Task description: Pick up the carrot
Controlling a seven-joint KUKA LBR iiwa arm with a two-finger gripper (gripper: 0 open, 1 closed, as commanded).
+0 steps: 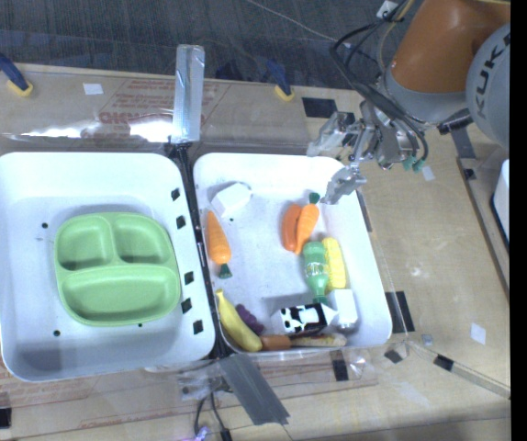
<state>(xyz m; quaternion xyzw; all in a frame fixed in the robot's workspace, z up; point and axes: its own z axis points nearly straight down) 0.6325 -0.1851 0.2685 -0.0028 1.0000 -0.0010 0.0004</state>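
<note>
The gripper (344, 184) hangs over the right bin (366, 246) at its far right edge, holding nothing; the carrot (218, 238) lies by this bin's left wall, well apart

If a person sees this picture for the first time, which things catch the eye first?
First the green divided plate, alone in the left bin. Next, the crowded right bin: two orange carrots, one by its left wall and one nearer the middle, beside a green bottle. The gripper hangs over that bin's upper right corner.
</note>
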